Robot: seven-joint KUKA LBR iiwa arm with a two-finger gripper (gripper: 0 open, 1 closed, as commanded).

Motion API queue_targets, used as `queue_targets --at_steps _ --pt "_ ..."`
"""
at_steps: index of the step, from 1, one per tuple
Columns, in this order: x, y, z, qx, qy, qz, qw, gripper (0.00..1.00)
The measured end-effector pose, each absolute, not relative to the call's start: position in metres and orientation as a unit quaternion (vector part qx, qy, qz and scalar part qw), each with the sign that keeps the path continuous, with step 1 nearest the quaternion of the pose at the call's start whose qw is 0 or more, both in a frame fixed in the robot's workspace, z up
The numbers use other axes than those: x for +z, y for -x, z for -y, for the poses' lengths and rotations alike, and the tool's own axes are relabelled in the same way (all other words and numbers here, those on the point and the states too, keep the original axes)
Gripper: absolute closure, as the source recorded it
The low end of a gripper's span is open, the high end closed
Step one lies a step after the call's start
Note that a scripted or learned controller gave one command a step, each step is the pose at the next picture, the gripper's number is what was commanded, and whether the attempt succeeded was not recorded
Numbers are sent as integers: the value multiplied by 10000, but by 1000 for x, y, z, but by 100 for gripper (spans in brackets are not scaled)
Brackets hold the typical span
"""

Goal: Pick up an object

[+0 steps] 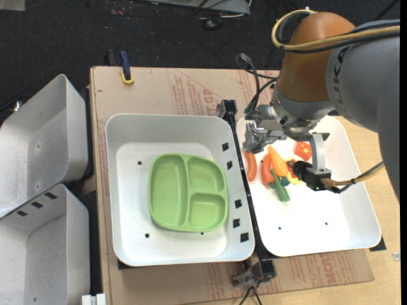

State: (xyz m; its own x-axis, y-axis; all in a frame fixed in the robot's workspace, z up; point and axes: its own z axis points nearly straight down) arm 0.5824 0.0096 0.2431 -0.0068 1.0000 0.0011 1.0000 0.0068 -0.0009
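Observation:
The right bin (331, 234) holds a cluster of toy vegetables near its upper left: an orange carrot (277, 161), a red piece (251, 166) beside the bin's left wall, a red tomato-like piece (303, 150) and a green piece (282, 190). My gripper (280, 143) hangs low over this cluster, under the orange-banded wrist (315, 56). The wrist and gripper body hide the fingertips, and I see nothing clearly held between them.
The left bin (127, 138) holds a green divided tray (188, 192). Both bins rest on a cardboard sheet (165, 84). Two spare white bins (38, 145) lie off the bench at the left. A black cable (346, 184) trails from the gripper to the right.

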Motion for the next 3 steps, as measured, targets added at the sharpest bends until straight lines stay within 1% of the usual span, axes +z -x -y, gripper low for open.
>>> queue_targets --at_steps 2,3 --pt "230 -569 -99 4 7048 7094 7 100" --pt "230 -569 -97 5 7063 7079 3 0"
